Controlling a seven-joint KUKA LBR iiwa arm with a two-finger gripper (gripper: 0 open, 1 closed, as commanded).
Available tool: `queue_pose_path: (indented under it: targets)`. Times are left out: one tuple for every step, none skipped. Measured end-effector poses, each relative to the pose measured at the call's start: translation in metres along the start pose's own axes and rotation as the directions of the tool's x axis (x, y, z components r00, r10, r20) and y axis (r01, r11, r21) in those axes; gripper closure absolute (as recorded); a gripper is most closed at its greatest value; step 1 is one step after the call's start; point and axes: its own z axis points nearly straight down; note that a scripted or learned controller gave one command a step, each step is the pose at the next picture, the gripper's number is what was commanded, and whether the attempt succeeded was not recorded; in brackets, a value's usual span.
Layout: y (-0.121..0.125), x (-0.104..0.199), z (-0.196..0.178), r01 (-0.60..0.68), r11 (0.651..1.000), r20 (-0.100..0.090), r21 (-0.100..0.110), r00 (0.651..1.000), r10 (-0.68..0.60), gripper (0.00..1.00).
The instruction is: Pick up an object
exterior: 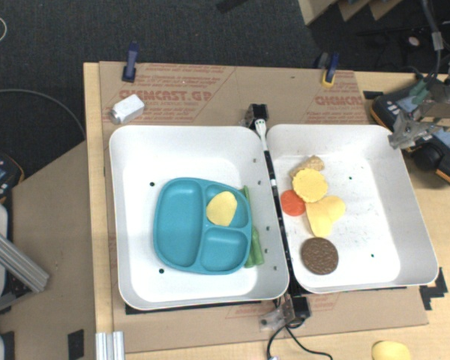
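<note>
Two white bins, one blue divided plate bearing one yellow piece, five food pieces in right bin, well left of claw, claw spread unclear

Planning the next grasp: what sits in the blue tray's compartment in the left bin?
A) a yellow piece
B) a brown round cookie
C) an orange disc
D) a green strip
A: a yellow piece lies in the blue tray's upper right compartment.
</note>
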Motion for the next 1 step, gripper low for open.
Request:
queue_pose_path:
  targets:
    - [-0.0106,0.1034,-0.1363,0.012,1.0,-0.004,-0.014,1.0,-0.012,1.0]
